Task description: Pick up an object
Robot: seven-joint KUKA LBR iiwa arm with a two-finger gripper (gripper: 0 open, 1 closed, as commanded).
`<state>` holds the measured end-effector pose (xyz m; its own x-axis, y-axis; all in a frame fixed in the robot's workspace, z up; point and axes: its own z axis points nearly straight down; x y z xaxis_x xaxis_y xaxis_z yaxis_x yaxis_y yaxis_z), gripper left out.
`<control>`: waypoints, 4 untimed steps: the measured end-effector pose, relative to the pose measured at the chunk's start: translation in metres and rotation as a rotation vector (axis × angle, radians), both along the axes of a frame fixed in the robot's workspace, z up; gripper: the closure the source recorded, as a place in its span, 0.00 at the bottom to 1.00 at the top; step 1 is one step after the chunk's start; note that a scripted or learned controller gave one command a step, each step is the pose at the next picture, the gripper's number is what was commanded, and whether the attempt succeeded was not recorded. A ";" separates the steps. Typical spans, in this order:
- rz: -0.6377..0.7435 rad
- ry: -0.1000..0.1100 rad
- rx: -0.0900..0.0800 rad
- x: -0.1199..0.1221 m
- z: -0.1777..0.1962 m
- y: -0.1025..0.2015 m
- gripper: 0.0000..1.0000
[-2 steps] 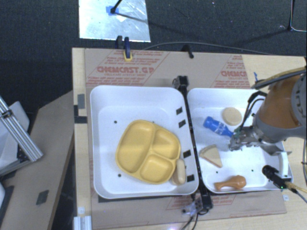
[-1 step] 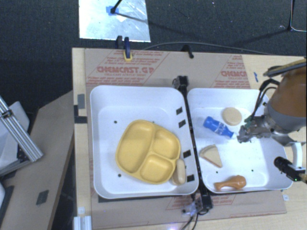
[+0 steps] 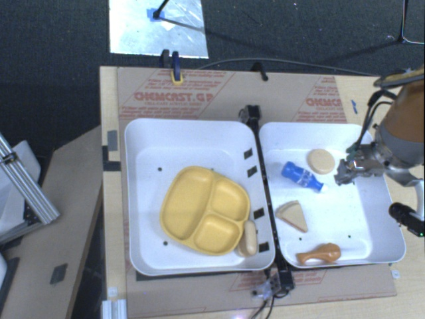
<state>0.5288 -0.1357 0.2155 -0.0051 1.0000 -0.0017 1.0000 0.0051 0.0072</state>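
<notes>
A smooth yellow plastic tray with three compartments (image 3: 205,209) lies in the left white bin (image 3: 149,145), a pale bread-like roll (image 3: 248,238) touching its lower right edge. The right white bin (image 3: 375,238) holds a blue plastic bottle (image 3: 301,176), a round tan disc (image 3: 321,161), a beige wedge (image 3: 293,215) and a glossy orange-brown drumstick shape (image 3: 319,253). The dark end effector (image 3: 347,171) sits just beside the disc, too blurred to say whether it is open or closed.

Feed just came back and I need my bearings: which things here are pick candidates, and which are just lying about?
Job:
end effector over the right bin
blue bottle
round biscuit
wedge
drumstick

Lying about:
yellow tray in the left bin
bread roll beside it
clamp at the bench's far edge
</notes>
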 end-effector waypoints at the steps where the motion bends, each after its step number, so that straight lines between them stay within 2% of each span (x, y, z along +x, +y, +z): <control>1: 0.000 -0.001 0.000 0.002 0.050 0.000 1.00; 2: 0.005 0.005 0.003 0.008 0.035 0.056 1.00; 4: 0.005 0.005 0.003 0.015 0.042 0.157 1.00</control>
